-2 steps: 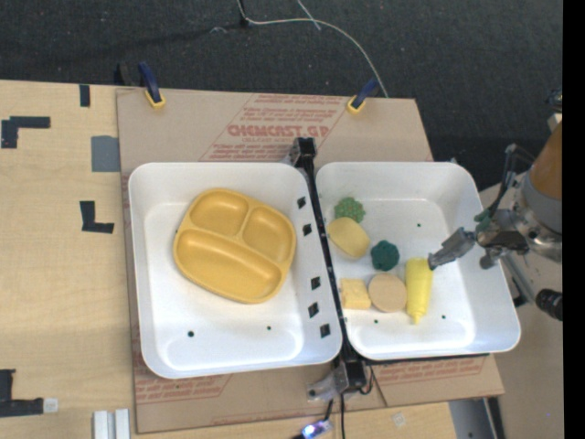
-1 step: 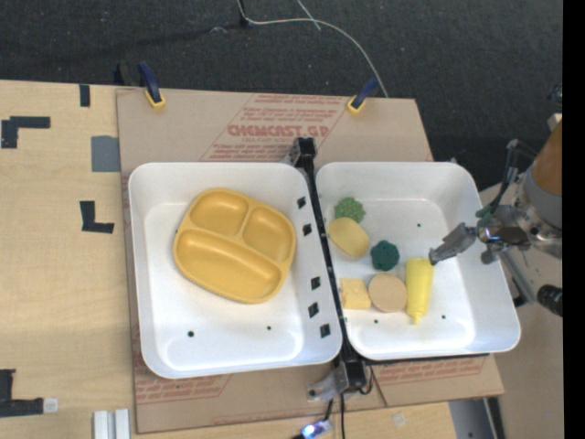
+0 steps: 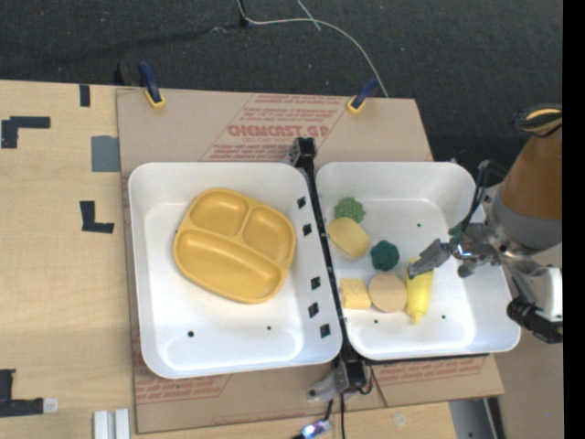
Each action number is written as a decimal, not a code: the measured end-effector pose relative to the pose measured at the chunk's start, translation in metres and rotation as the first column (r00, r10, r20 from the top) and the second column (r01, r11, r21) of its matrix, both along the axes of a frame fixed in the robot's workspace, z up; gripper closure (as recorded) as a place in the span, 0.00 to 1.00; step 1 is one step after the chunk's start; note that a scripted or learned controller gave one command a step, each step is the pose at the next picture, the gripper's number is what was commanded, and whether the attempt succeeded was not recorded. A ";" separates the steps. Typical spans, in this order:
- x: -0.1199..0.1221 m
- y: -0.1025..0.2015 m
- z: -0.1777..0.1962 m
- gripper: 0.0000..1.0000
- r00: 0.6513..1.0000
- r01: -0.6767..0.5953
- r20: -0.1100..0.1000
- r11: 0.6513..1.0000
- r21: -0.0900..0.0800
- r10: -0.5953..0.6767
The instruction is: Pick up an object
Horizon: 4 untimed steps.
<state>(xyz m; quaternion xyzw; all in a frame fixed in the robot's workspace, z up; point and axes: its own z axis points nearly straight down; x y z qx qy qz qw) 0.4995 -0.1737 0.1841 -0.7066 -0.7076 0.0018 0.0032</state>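
- Right bin [image 3: 457, 179] holds the candidates: light green piece [image 3: 348, 210] far-left, yellow rounded piece [image 3: 348, 236] just near of it, dark green piece [image 3: 385, 255] in the middle, pale yellow block [image 3: 355, 294] and tan round piece [image 3: 388, 292] side by side at the near-left, yellow bottle-shaped item [image 3: 419, 295] right of the tan one.
- Left bin [image 3: 146, 273] carries a yellow divided tray [image 3: 234, 244], well apart from the arm.
- Gripper [image 3: 437, 256] is low over the right bin, reaching in from the right, tip right at the upper end of the yellow bottle-shaped item.
- Jaws: can't tell whether they are spread or closed; dark tip blurs into the item.
- Nothing visibly lifted; every piece looks to be resting on the bin floor.
- Judgement: approach done, grasp and lift both left. Likely target is the yellow bottle-shaped item, not confirmed.
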 end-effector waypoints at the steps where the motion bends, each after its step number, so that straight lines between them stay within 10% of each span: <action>1: 0.009 0.003 -0.055 0.00 1.000 0.000 0.000 1.000 0.000 0.000; 2: 0.012 0.005 -0.097 0.00 1.000 0.001 0.012 1.000 0.003 -0.001; 3: 0.013 0.004 -0.086 1.00 1.000 -0.001 0.017 1.000 -0.003 0.001; 4: 0.019 -0.002 -0.028 1.00 1.000 0.000 0.011 1.000 -0.004 0.000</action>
